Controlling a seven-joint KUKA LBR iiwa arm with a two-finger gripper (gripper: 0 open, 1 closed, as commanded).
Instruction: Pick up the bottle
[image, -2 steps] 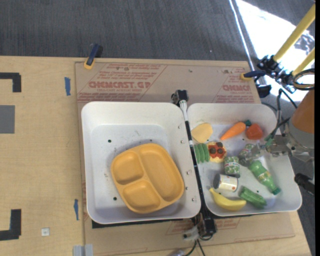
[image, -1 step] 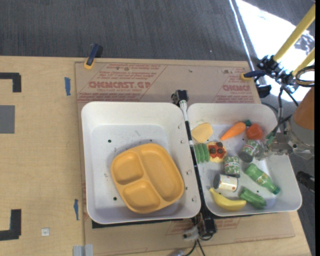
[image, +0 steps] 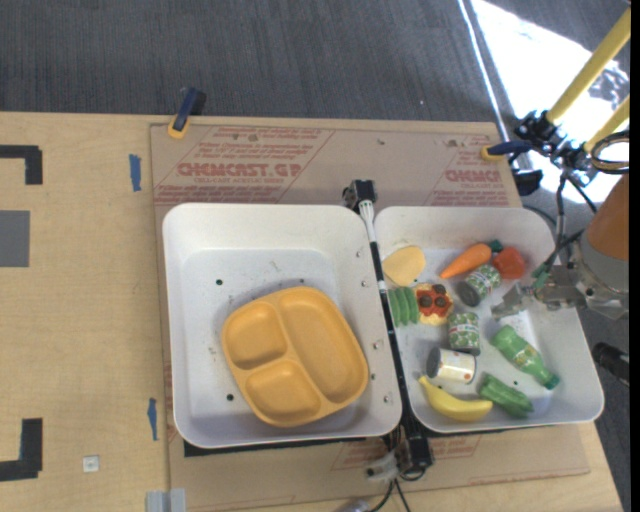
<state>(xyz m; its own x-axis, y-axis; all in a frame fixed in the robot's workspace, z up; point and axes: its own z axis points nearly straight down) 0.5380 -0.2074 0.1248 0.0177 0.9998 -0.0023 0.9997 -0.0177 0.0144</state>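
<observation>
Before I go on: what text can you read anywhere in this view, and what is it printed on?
"CHEMCAST GP" in red, on the brown protective sheet behind the left bin.
"CHEMCA..." in red, again on that sheet behind the right bin; the rest runs off past a clamp.
Labels on the cans and the green bottle: too small and blurred to read.

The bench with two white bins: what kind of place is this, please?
Probably a robot lab test bench, not a kitchen. The food in the right bin, such as the banana and carrot, looks like toys, the bins sit on taped cardboard, and a gripper reaches in.
</observation>
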